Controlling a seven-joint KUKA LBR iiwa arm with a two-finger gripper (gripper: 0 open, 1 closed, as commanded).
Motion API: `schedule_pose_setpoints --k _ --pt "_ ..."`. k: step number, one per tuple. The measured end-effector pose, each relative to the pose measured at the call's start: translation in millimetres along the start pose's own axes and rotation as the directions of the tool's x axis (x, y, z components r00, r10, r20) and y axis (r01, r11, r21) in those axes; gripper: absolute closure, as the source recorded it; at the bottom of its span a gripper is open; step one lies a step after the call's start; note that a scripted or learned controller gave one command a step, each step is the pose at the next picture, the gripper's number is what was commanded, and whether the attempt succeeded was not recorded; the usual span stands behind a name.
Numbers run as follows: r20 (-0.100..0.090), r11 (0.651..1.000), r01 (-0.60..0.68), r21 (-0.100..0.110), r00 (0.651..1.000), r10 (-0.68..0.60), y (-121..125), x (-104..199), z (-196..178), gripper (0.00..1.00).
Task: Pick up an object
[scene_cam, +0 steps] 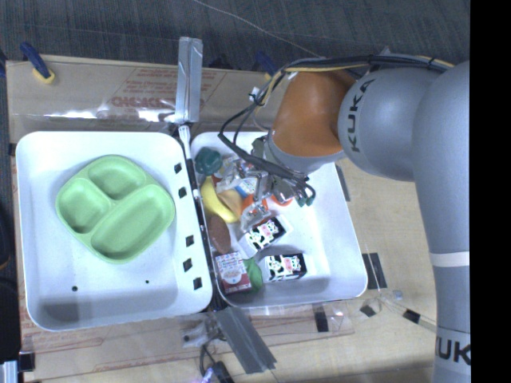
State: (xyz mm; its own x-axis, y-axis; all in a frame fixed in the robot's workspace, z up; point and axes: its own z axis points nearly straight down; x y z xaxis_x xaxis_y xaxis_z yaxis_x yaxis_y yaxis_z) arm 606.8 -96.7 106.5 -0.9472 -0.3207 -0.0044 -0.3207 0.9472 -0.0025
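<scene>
The gripper point(275, 188) sat low in the right bin point(339, 238), over the crowded pile at that bin's left side; you could not tell its state, because the wrist and cables covered it. Directly around it lay the candidate objects: a banana point(219, 202), a dark green round item point(209, 161), and an orange-and-white piece point(257, 206), all touching or overlapping. Two cow-print cartons point(275, 250) and a red packet point(231, 270) lay nearer the front wall. You should have expected a glancing or double contact here, since packed neighbours could deflect the closing motion. The left bin point(48, 294) held a green divided plate point(116, 206).
</scene>
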Motion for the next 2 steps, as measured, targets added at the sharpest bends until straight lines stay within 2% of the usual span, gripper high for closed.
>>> schedule_pose_setpoints --k 1,2 --pt "-0.001 0.985 0.171 -0.001 0.985 -0.171 -37.8 18.5 -43.5 0.00" --pt "0.000 0.986 0.165 0.007 0.986 -0.165 -4.8 -19.1 10.9 0.00"
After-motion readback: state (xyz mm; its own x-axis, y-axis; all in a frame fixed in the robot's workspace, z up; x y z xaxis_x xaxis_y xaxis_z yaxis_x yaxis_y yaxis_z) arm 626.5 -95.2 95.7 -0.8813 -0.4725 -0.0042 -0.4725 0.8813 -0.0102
